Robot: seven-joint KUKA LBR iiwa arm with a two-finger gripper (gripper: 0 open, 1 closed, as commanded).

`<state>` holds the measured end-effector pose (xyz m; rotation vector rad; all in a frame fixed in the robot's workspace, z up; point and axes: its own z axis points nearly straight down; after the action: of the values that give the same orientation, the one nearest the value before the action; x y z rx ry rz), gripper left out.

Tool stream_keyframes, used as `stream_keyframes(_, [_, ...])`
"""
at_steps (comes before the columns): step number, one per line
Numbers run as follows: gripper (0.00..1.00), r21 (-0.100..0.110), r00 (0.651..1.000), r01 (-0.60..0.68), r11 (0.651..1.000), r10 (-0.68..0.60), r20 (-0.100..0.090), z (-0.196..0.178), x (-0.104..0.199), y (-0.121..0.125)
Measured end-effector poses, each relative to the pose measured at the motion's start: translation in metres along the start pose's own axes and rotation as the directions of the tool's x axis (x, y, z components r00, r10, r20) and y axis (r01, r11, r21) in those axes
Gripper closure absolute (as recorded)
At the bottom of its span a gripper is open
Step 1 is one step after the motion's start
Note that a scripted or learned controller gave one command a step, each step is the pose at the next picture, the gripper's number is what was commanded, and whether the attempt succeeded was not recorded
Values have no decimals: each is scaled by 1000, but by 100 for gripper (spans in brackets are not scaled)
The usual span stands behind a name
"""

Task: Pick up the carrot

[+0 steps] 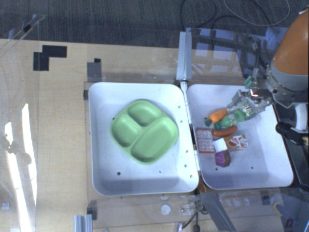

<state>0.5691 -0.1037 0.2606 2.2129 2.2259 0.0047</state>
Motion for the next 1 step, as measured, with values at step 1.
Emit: stream_keyframes(1, [0, 2, 994, 113, 994, -113, -1, 159, 12, 45])
